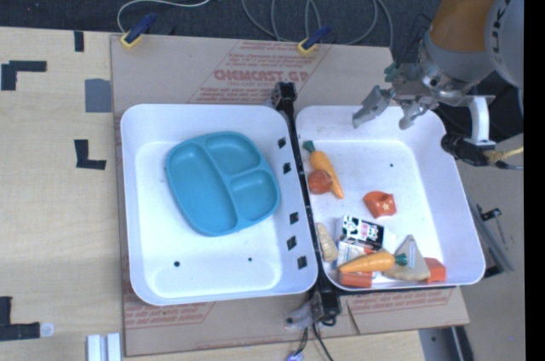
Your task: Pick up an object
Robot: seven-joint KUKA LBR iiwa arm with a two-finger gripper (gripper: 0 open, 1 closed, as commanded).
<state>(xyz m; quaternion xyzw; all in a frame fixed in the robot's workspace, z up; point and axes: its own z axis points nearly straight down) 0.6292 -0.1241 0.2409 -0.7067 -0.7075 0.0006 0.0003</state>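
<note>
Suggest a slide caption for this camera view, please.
Open gripper hovers over right bin of toy food; blue tray in left bin.

From my station I can make out red print reading "CHEMCAST GP" on the brown cardboard sheet (247, 74) under the bins, just behind the left one. More red print shows along its front edge, but it is too small for me to read.

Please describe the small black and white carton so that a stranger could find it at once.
Look in the right white bin, beside the bin holding the blue tray. Among the toys crowded at its near edge lies the carton, just above an orange carrot. It alone is black and white.
</note>
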